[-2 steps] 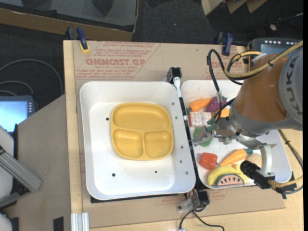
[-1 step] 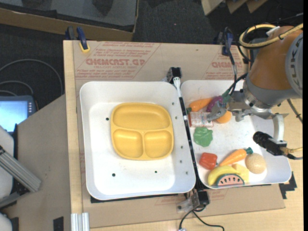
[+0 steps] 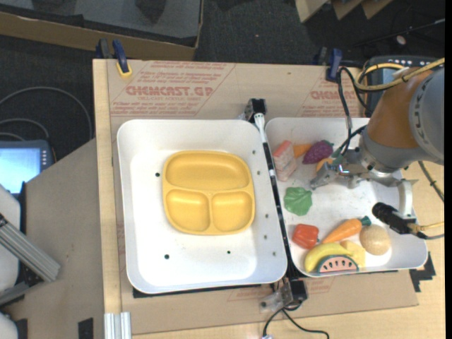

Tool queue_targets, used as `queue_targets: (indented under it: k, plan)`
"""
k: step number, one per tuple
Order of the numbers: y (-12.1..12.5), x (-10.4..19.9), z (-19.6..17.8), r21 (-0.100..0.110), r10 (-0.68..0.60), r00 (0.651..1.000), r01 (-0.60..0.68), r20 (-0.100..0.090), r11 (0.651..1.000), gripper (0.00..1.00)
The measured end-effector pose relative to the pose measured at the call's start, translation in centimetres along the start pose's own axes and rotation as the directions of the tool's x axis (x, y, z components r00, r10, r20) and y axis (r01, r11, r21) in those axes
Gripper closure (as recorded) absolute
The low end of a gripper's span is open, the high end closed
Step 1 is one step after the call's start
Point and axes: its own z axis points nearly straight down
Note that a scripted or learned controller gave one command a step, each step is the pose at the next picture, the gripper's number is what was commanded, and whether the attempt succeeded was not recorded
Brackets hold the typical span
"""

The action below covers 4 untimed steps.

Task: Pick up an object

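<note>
Camera view, pincer (image 3: 332, 174) in right bin (image 3: 417, 260) – grip state unclear, purple grapes (image 3: 318, 151) just beside – apart

Arm (image 3: 406, 119) in from the right, bent low.
Orange band above grey wrist; gripper (image 3: 332, 172) pointing left, low over the bench, fingers too small to read.
</note>
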Motion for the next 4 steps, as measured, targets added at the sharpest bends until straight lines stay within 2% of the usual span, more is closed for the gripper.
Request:
queue_targets:
  k: [1, 2, 3, 4]
  plan:
    - [7.8, 3.1, 0.0, 0.046, 0.003, 1.0, -0.002, -0.005, 0.999, 0.0]
    - [8.2, 3.0, -1.2, 0.012, -0.001, 1.0, 0.001, 0.001, 1.0, 1.0]
    - [8.1, 3.0, -1.2, 0.013, -0.001, 1.0, 0.001, 0.001, 1.0, 0.0]
    - [1.4, 0.9, -0.3, 0.005, -0.001, 1.0, 0.001, -0.002, 1.0, 0.0]
